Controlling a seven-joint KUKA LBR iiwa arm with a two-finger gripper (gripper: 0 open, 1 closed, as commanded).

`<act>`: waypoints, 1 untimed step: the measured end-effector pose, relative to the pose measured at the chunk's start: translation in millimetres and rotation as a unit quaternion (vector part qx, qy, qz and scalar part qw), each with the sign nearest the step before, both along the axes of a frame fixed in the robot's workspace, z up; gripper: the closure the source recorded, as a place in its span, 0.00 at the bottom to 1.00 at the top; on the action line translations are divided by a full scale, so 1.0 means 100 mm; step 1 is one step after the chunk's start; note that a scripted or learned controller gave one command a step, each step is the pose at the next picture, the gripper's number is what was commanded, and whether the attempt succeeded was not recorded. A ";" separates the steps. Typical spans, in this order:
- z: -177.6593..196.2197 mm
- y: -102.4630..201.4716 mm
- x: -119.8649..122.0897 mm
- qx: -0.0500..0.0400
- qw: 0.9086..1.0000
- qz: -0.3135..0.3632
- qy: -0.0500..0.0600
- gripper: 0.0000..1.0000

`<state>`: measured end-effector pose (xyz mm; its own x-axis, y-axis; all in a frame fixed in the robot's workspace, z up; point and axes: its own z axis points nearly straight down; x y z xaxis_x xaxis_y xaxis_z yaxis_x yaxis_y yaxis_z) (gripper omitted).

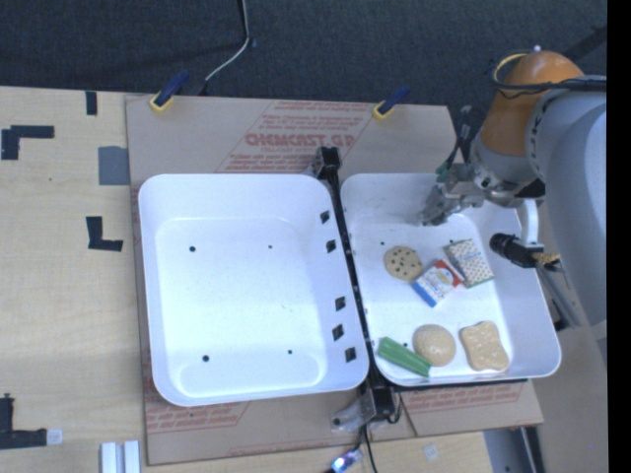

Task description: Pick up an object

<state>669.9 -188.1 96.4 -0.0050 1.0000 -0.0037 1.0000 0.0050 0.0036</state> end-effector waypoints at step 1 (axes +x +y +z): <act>-0.01 0.00 0.00 0.000 1.000 0.000 0.001 0.00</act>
<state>669.6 -188.1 95.6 -0.0050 1.0000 -0.0039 1.0000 0.0050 0.0023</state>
